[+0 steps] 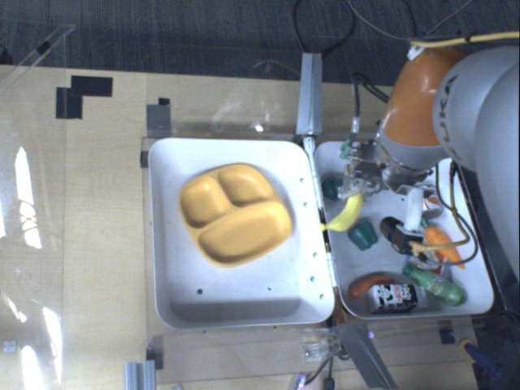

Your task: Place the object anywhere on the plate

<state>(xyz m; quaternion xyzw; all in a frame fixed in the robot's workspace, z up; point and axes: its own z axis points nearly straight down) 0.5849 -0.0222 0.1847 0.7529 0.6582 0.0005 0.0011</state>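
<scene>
Camera view showed the gripper [355, 187] low over the right bin [479, 295], near its left wall, right at the banana [347, 213]; whether it was open or had hold of anything, I could not tell. Probably the banana was the object meant for the plate [236, 213], which sat mid-floor in the left bin [244, 303]. A teal block [362, 234] lay touching the banana, with a carrot [443, 244] and a green bottle [437, 285] toward the bin's right edge. The wall between the bins stood in the way.
</scene>
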